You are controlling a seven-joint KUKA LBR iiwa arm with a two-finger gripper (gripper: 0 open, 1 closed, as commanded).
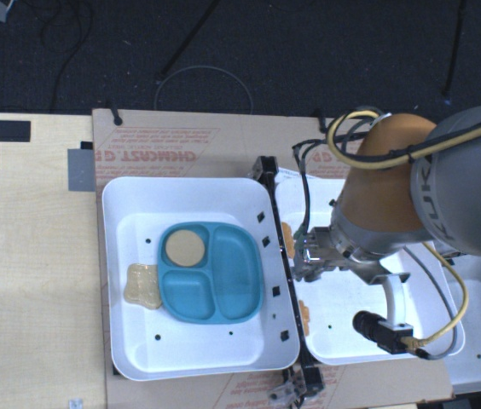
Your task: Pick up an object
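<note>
My gripper (303,261) hangs low in the right bin (343,348), close to its left wall, with the grey and orange wrist above hiding most of it. Two small orange pieces peek out along that wall, one (286,233) just left of the gripper and one (304,317) nearer the front. In the left bin (130,348) lies a blue divided plate (223,279) with a round tan piece (184,247) in its upper left compartment. A pale yellow piece (142,285) lies against the plate's left side.
A black divider rail (279,262) runs between the two bins. The arm covers the right bin's middle and far part. Both bins sit on a cardboard sheet (181,143) on the wooden bench.
</note>
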